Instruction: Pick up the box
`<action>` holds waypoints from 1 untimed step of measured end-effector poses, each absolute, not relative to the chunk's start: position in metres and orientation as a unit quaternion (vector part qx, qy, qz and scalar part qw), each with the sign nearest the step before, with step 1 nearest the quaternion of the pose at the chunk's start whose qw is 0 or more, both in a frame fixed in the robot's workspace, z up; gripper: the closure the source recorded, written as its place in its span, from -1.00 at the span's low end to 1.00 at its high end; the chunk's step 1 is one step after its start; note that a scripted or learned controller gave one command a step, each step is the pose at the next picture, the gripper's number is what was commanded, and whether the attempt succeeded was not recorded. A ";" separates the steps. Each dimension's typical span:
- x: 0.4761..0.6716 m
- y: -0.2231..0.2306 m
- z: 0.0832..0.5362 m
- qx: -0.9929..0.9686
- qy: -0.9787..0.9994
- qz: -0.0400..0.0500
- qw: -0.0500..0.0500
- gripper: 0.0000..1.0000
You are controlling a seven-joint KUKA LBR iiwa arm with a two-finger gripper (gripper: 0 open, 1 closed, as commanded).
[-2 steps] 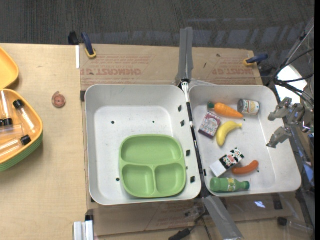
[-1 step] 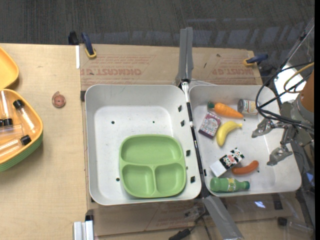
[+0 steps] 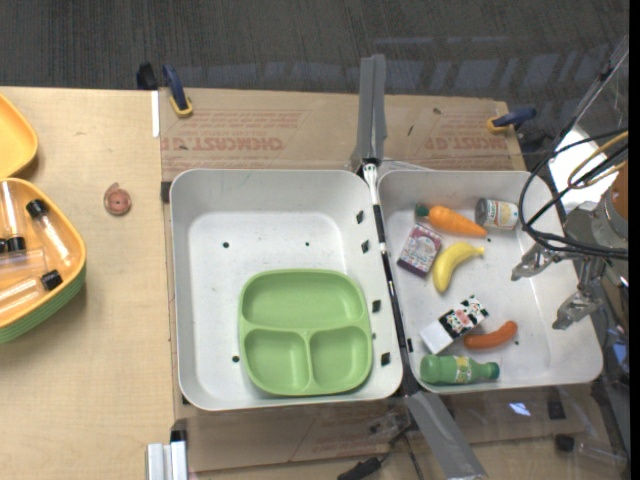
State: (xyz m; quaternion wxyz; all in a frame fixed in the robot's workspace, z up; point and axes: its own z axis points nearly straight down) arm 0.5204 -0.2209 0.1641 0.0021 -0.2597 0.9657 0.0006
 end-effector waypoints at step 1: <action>0.507 -0.221 0.198 -0.487 0.873 0.000 0.003 -1.00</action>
